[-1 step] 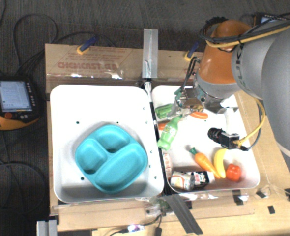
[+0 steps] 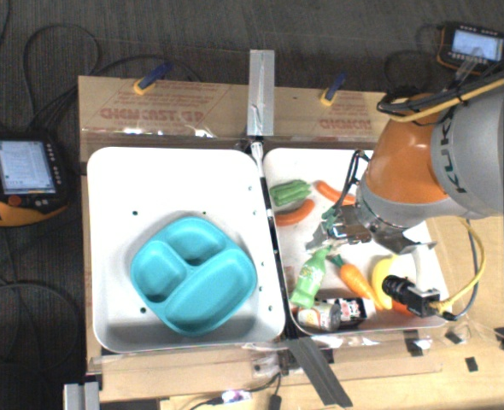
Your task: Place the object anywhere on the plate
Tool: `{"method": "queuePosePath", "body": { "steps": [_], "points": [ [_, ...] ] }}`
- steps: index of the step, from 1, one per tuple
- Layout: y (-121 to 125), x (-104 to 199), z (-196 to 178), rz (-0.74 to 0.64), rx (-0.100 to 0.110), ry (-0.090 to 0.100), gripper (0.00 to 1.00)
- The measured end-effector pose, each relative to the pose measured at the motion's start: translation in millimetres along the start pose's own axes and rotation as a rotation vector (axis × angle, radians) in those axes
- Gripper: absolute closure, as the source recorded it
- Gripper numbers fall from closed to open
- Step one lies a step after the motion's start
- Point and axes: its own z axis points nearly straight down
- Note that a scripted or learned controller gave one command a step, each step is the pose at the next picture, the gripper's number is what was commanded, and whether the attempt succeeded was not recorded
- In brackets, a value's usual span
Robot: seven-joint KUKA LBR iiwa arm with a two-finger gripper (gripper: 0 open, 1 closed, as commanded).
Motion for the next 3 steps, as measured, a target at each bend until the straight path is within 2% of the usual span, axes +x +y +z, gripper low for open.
{"method": "queuePosePath", "body": {
  "steps": [1,2,3],
  "points": [
    [63,44,-5,-0.205,-0.003,-0.001,1.00],
    [49,111,-1,-0.180,-0.001,0.000,1.00],
    [49,111,-1,-0.180,-0.001,0.001,0.00]
  ]
}}
